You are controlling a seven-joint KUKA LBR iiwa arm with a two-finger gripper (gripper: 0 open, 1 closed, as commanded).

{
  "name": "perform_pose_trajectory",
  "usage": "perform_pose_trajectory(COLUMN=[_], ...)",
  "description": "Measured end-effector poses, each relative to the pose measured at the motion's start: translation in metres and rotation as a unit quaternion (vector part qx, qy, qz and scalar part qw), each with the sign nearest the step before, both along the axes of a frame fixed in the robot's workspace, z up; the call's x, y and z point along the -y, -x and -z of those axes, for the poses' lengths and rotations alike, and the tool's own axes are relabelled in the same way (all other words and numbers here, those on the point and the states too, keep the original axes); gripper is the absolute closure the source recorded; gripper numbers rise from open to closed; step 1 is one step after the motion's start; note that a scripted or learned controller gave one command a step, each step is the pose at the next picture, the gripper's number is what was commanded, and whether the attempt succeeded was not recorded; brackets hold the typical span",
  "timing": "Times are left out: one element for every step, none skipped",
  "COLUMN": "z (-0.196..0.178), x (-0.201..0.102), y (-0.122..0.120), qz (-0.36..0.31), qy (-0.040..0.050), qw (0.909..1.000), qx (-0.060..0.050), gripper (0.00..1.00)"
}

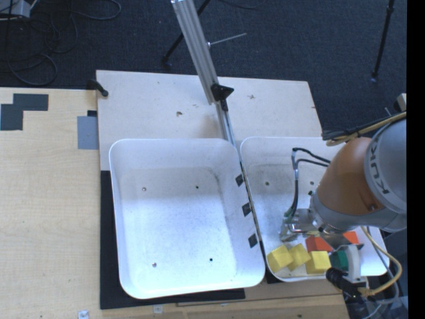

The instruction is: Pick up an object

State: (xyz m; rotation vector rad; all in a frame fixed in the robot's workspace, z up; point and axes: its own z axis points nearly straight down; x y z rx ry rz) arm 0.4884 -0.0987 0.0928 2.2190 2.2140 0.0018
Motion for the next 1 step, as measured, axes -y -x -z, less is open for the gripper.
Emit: perform_pose_trajectory(z=[-0.1019], x=[-0.0337], y=[-0.0141], qz=[-0.003], qy=[-0.0025], qw=[1.0000], qx=[0.000], gripper=[1.00])
